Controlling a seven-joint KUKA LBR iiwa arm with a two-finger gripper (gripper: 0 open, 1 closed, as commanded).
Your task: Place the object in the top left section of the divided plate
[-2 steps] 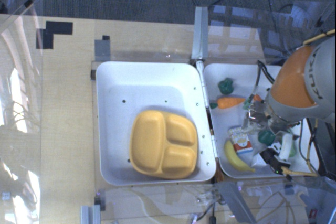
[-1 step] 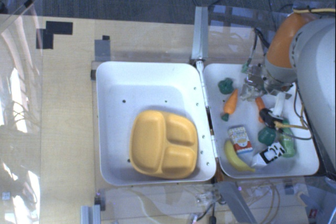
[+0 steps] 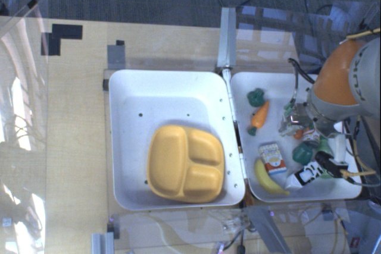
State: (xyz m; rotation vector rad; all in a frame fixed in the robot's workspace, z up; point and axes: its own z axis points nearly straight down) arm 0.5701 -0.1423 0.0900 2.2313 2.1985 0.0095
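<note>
A yellow divided plate (image 3: 186,162) lies in the left bin (image 3: 134,98), toward its front right. Its large section is on the left and two smaller sections are on the right. My gripper (image 3: 293,122) hangs low over the right bin (image 3: 271,81), near its right side, among the toys. An orange carrot (image 3: 259,115) with a green top lies just left of it. A green toy (image 3: 302,154) sits just in front of it. The wrist hides whatever lies directly under the gripper.
A banana (image 3: 268,177) and a small red and white carton (image 3: 272,157) lie at the right bin's front. A black and white item (image 3: 310,174) rests at the front right. A metal divider (image 3: 226,38) stands behind the bins, with cables behind it.
</note>
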